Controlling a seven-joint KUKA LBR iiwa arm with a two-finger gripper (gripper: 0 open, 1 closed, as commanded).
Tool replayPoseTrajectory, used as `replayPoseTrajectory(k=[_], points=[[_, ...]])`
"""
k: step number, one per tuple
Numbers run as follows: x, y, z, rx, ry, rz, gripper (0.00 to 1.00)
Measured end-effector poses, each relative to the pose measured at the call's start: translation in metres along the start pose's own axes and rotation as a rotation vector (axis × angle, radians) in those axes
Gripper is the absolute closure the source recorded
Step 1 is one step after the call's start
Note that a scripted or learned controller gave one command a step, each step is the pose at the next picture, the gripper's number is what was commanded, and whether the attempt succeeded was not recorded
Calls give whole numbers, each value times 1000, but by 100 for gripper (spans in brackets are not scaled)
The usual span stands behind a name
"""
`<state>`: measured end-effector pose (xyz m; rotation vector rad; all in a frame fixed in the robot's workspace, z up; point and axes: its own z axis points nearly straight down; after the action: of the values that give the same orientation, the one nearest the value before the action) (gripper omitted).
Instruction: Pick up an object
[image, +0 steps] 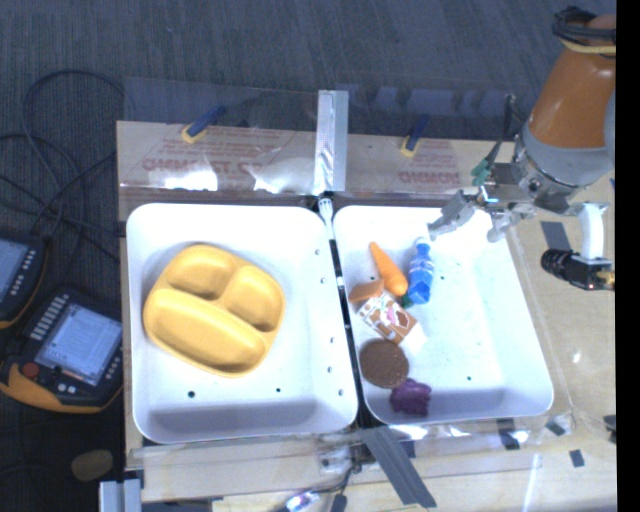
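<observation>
Gripper (468, 213): finger state cannot be determined; positioned above the right bin (500, 330) at its 1 o'clock corner. Nearest object: a small blue bottle (420, 273) (white cap), lying at 8 o'clock from the gripper, just beside an orange carrot (387, 268).

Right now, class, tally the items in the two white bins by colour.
Yellow: 1, divided tray
Orange: 1, carrot
Blue: 1, bottle
Brown: 1, round disc
Purple: 1, lump
Multicoloured: 1, packet
Total: 6
</observation>
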<state>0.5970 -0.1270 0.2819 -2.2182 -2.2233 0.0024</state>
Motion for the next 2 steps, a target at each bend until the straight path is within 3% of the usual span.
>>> replayPoseTrajectory(k=[1, 2], points=[[21, -6, 160, -1, 0, -210, 0], [14, -32, 193, -12, -2, -177, 0]])
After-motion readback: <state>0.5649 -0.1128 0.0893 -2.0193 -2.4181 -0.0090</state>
